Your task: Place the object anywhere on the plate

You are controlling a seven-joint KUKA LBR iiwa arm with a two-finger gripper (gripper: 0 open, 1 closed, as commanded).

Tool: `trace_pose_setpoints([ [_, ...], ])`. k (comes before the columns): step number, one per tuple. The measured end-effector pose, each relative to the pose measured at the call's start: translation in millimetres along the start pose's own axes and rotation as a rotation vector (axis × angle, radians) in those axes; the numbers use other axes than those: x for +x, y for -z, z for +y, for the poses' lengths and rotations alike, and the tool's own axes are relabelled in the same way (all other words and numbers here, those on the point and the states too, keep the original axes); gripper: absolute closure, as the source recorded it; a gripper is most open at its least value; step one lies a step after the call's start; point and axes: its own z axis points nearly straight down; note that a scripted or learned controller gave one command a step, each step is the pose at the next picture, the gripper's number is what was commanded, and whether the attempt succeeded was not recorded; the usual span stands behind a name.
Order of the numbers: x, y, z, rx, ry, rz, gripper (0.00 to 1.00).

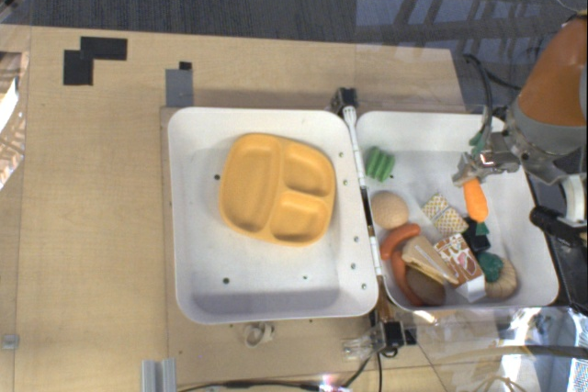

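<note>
Nearest me, both white bins (184, 225) are sitting on the tabletop; the yellow plate (276, 188) is lying bare in the left one. Task barely begun: the end effector (480, 162) is hovering over the right bin's far edge, just beside the carrot (475, 199); its opening I cannot tell.

Yellow plate, white bins, a heap of bright toy food

The divided plate (276, 188) is mustard yellow in the white left bin (197, 197); the white right bin (542, 275) holds a green ridged piece (379, 164), an orange carrot (475, 199), a beige egg (389, 208), a red-orange sausage (398, 240), and a checkered tan cracker (444, 216).
</note>
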Motion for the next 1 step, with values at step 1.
trace_pose_setpoints([
  [1,-39.0,98.4,48.8,-0.007,0.725,-0.005,1.0],
])
